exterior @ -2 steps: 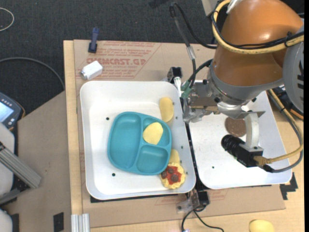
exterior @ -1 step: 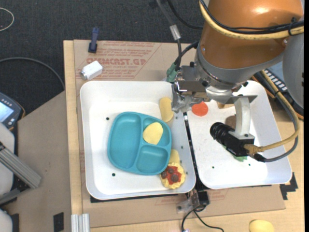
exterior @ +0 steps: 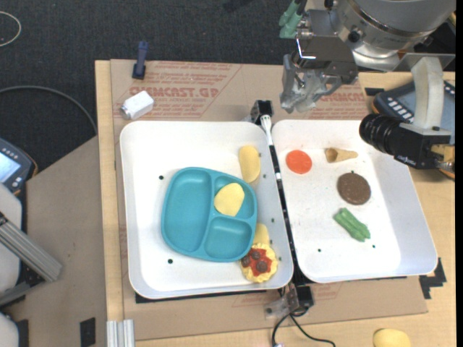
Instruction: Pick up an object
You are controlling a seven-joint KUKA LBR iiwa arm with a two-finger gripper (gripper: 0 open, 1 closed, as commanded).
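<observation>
Pickings sit mostly in the right bin: one orange disc, one cone, one brown cookie, one green piece. We'd go for the disc, nearest the tool, dropping straight down and centred. Tool hangs above the bins' far edge, carrying nothing. Left bin has one teal tray with a yellow piece on it.
</observation>
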